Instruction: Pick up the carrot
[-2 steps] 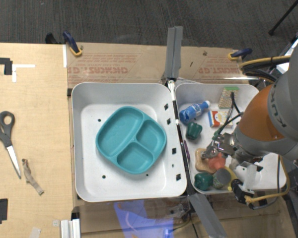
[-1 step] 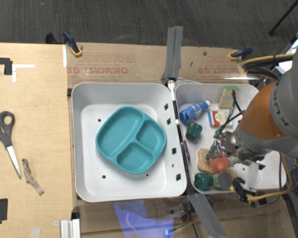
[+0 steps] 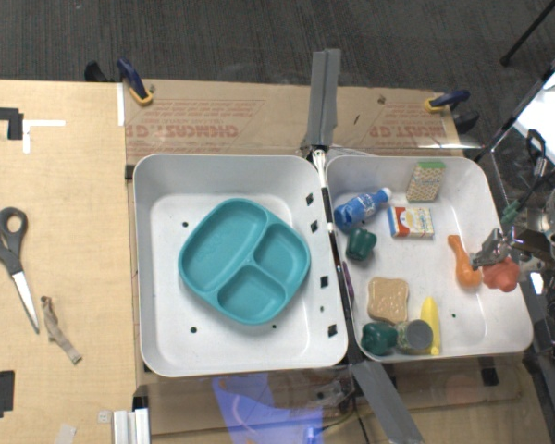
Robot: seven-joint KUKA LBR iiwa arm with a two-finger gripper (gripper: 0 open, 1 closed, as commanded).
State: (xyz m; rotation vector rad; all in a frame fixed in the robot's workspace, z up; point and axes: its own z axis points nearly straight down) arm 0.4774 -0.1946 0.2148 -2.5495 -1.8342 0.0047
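- The wooden bench top [image 3: 55,248] fills the left of the frame, with scissors [image 3: 9,257] lying near its left edge, well apart from both bins.
- The left bin [image 3: 148,276] sits mid-frame; a teal divided plate [image 3: 245,262] takes up its middle, leaving a bare white margin all round, widest along the bin's left and lower walls.
- The right bin [image 3: 499,248] touches the left one along a shared central rim, and its floor is far more crowded; the widest bare patch is in the lower right of the bin floor.
- A strip of printed cardboard [image 3: 222,123] runs behind both bins along their upper edge, pinned by clamps.
- Small items in the right bin: a blue bottle [image 3: 361,206] and a dark green cup [image 3: 361,244] by the central rim, a small carton [image 3: 413,222] and a speckled sponge block [image 3: 426,181] higher up, a slice of bread [image 3: 388,299], and a yellow banana-like piece [image 3: 429,320] near the lower wall.
- The gripper [image 3: 493,250] hangs at the bin's right wall, right of centre frame; whether it is released or clenched I cannot tell.
- The carrot [image 3: 462,265] lies in the right part of the right bin, orange and roughly upright in the frame, just left of the gripper, with a reddish-orange object [image 3: 502,277] just beside it on the right.
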